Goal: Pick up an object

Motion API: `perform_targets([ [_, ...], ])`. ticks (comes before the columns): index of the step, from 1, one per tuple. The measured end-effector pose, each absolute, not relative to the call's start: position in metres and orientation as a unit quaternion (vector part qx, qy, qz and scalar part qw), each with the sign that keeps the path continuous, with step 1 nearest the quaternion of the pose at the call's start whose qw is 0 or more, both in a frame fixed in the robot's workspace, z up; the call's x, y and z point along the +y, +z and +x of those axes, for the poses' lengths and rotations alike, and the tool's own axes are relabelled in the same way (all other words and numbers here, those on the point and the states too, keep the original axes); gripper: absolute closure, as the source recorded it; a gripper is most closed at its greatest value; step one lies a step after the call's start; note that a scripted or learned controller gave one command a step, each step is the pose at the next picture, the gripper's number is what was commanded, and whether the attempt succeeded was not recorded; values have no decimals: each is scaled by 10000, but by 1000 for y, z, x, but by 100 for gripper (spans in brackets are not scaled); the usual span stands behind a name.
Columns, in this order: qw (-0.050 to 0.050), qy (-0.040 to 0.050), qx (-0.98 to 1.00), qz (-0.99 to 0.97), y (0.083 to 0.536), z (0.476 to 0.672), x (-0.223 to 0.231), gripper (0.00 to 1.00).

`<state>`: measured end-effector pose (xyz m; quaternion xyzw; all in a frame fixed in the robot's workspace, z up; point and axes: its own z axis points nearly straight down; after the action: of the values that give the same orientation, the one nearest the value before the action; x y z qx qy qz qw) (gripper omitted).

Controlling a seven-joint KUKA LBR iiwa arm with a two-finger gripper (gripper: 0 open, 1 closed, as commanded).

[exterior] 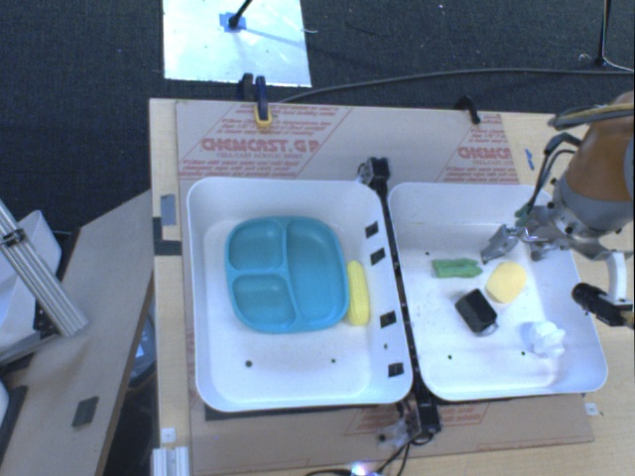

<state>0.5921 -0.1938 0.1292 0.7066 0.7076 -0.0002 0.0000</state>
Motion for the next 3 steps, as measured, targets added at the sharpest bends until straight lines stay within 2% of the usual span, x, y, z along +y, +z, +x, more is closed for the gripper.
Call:
perform_targets([
  [1,3,0,7074,7068,83,593,-193,0],
  [2,29,13,7074,7068,96,594,-194,100],
  [3,24,15,7084,7058,155,588,-190,100],
])
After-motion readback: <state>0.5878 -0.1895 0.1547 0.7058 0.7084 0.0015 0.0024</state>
